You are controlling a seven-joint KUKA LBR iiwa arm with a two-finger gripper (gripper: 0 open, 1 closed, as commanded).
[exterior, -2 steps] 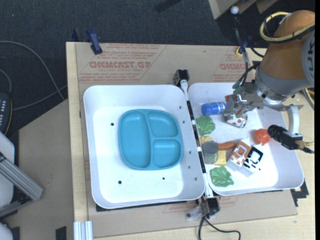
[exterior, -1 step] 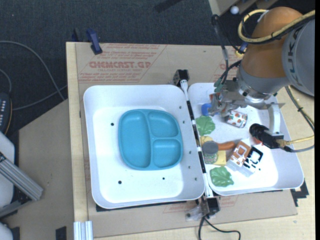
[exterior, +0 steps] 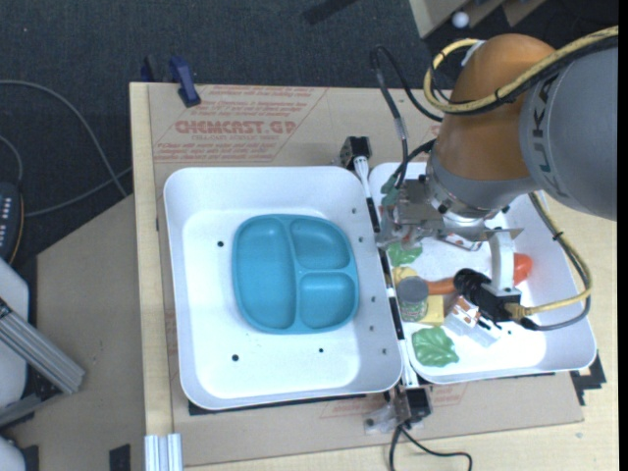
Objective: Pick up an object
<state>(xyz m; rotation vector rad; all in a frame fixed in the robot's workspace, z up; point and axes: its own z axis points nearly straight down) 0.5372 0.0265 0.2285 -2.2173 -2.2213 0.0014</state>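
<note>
On my screen's left, a brown cardboard sheet with red print (exterior: 235,126) lies under both bins, and a small blue clip (exterior: 183,80) sits at its far left corner. The left shallow white bin (exterior: 186,263) holds one thing: a light blue plastic plate with three compartments (exterior: 294,271), lying flat near the bin's middle.

Across the divider, the right shallow white bin (exterior: 549,332) holds the loose objects I could pick from, and most of them crowd its left side. A flat green leaf-shaped piece (exterior: 402,254) lies closest to the divider. Just nearer the camera, a short grey cylinder (exterior: 412,289) is touching or resting on a dull yellow block (exterior: 413,309); I cannot tell which. A thin orange stick (exterior: 442,286) points right from the cylinder. A second green leafy piece (exterior: 433,346) lies apart from these, near the bin's front wall. Further right, a small red-orange piece (exterior: 521,266) is partly hidden behind robot hardware.

The gripper (exterior: 410,219) is low over the far left part of this bin, just beyond the first green piece. I cannot tell how far open it is, and I see nothing held in it. The grey arm with its orange band (exterior: 491,96) covers the far end of the bin.
</note>
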